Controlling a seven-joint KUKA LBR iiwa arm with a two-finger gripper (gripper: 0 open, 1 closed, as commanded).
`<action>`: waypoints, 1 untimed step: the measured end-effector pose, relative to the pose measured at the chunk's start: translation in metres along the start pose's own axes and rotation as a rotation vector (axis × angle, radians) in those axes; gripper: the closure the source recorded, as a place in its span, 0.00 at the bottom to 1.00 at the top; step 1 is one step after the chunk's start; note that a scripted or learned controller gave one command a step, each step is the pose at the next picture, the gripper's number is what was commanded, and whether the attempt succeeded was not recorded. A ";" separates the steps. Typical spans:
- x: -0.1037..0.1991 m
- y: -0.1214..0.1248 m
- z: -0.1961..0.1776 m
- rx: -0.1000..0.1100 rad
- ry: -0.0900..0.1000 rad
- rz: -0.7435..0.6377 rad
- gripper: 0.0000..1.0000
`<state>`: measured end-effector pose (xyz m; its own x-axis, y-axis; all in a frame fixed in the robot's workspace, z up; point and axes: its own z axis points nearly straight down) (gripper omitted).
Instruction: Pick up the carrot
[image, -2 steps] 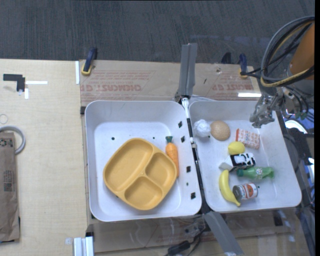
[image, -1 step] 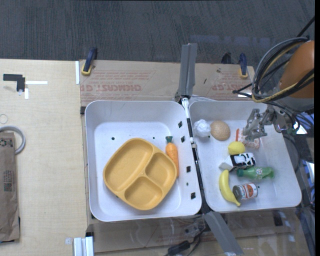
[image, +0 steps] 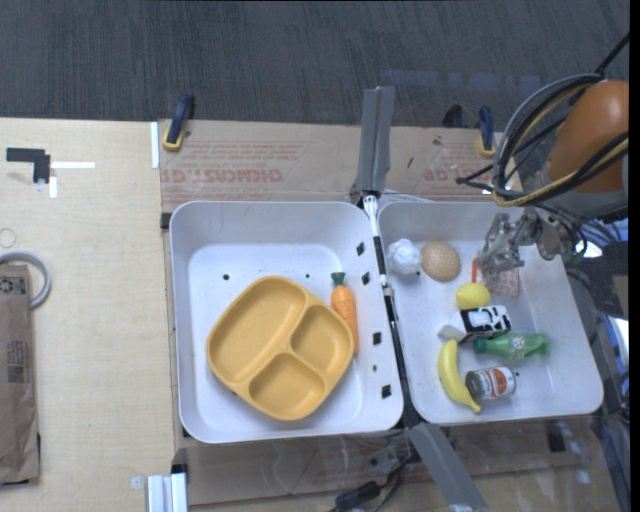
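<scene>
The small orange toy carrot with a green top (image: 343, 302) lay in the left white bin (image: 200, 240), touching the right edge of the yellow three-compartment plastic plate (image: 281, 346), its green end pointing to the far side. My gripper (image: 503, 254) hung over the far part of the right white bin (image: 575, 330), near a beige egg-shaped object (image: 440, 260) and a yellow lemon (image: 473, 296), well apart from the carrot. I judged the pick had not begun: I would need to cross the divider between the bins, then come down over the carrot without catching the plate rim. My gripper was a blurred metallic tangle under cables, so I cannot tell its state, and nothing showed plainly in its grasp.
</scene>
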<state>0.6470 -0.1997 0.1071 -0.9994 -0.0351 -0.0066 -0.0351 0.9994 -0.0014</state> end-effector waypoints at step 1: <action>-0.014 -0.017 -0.118 0.000 -0.001 -0.178 1.00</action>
<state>0.6606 -0.2160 0.2250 -0.9774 -0.2114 -0.0077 -0.2114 0.9774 -0.0027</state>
